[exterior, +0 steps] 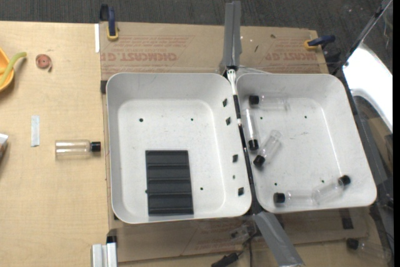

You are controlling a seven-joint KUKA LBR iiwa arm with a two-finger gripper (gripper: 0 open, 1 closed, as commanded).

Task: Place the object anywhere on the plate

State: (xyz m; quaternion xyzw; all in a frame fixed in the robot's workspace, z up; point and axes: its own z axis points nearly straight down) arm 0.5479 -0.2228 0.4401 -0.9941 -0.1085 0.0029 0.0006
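Observation:
A black ribbed rectangular plate (167, 182) lies flat in the left bin (125, 134), near that bin's front wall. Several clear plastic vials with black caps lie in the right bin (300, 128). One vial (270, 101) is at the back left. Another (249, 127) lies along the left wall, and a third (269, 147) is tilted beside it. Two more rest by the front wall: one (295, 199) towards the left and one (330, 188) towards the right corner.
On the wooden bench to the left lie a clear bottle with a black cap (76, 147), a white strip (35, 131), a small reddish disc (42, 61) and a yellow object (6, 69). Clamps (110, 22) (317, 42) pin the cardboard behind the bins.

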